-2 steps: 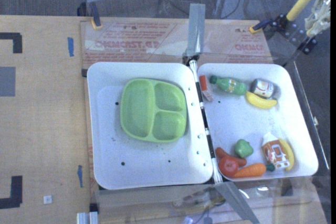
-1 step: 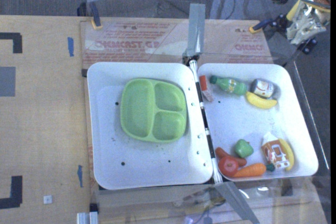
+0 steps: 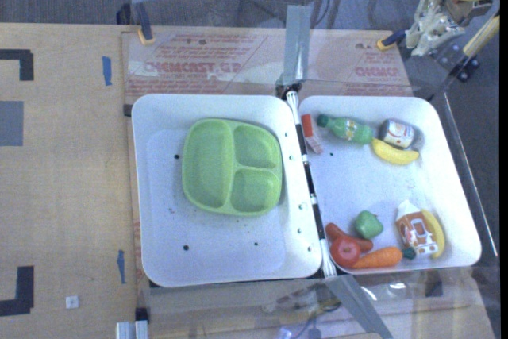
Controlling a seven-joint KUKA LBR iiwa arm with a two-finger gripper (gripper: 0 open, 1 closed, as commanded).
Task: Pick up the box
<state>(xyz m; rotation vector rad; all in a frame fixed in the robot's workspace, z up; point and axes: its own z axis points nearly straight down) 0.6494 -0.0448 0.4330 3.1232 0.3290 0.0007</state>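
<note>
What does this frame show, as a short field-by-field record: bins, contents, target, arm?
left bin: holds a green divided plate
right bin: holds toy food and the box
box: orange and white carton, near the bin's front right corner, yellow banana against its right side
far end: green bottle, small can, second banana
front edge: green pepper, tomato, carrot
gripper: above the bench beyond the right bin's far right corner, away from the box
task state: box not yet picked up
</note>
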